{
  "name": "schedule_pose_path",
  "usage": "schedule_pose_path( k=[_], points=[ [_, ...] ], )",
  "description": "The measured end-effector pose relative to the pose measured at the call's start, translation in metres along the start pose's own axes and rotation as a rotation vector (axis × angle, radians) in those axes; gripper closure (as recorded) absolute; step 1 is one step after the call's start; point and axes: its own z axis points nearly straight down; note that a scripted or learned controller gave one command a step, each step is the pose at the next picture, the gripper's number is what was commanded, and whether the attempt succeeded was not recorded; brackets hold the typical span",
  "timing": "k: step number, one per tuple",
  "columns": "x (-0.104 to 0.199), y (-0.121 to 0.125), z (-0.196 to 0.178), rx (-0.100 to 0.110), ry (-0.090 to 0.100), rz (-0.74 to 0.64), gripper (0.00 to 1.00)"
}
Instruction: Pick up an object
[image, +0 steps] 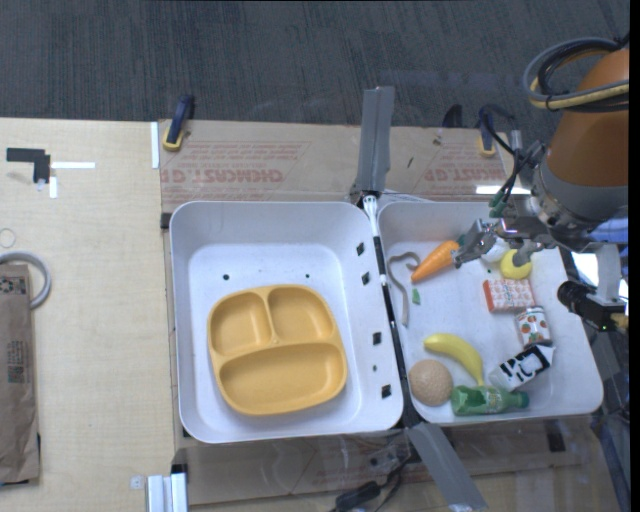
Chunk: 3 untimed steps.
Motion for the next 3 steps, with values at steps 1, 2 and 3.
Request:
schedule_pose_path(
  k=[1, 2, 3],
  points=[
    [-0.001, 0.000, -0.008, 0.002, -0.001, 0.002, 1.00],
    [-0.001, 0.000, -0.008, 0.002, -0.001, 0.002, 0.00],
    [-0.004, -0.084, 0.132, 0.002, 0.001, -0.093, 0.00]
  ],
)
